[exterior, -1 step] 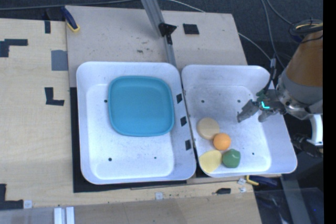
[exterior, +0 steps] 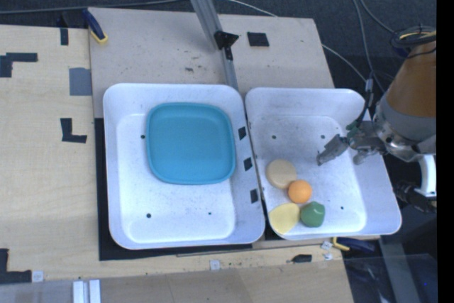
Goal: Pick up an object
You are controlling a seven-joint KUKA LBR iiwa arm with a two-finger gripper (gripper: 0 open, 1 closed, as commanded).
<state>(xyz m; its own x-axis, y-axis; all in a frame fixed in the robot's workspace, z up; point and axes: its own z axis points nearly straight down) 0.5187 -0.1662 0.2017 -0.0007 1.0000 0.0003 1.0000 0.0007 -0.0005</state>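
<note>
The right bin (exterior: 298, 104) holds a small cluster near its front left: a beige round piece (exterior: 281, 172), an orange ball (exterior: 299, 191), a yellow piece (exterior: 284, 218) and a green piece (exterior: 312, 213). My gripper (exterior: 342, 155) hangs over the bin's right half, up and to the right of the cluster and apart from it. Its fingers are open with nothing between them. The arm, grey with an orange band (exterior: 415, 85), comes in from the right.
A blue square plate (exterior: 190, 142) lies in the left bin (exterior: 128, 223). A slanted metal pole (exterior: 206, 3) stands behind the bins. Cables run across the dark floor at the back right.
</note>
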